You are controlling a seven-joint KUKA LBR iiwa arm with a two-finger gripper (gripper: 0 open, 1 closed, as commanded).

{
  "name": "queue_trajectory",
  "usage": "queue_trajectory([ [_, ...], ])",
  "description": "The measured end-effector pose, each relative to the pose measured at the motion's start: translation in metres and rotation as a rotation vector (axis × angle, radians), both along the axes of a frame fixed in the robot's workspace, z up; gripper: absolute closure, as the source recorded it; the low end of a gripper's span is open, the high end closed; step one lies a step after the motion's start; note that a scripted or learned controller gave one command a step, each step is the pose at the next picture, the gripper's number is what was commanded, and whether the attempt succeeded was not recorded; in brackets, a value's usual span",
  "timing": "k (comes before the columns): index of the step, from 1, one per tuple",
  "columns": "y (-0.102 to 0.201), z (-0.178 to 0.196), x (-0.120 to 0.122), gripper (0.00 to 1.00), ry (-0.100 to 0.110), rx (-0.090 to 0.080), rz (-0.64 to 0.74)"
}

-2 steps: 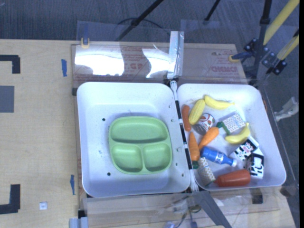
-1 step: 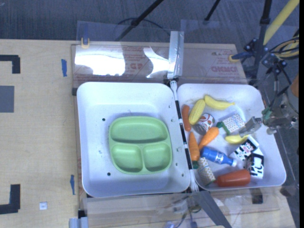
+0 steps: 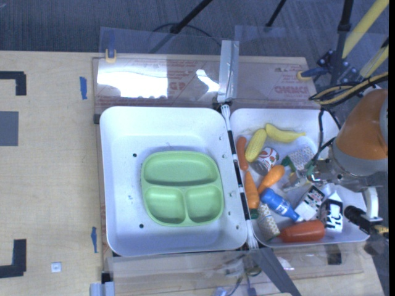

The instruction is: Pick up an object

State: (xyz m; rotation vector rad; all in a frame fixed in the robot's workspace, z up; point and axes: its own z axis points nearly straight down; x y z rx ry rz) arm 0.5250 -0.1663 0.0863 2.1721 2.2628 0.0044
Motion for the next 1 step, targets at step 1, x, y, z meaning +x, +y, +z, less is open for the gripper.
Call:
queue_trajectory([
  [1,0.0712,0.0850,0.0321,0.00,0.004,0.000,0.215],
])
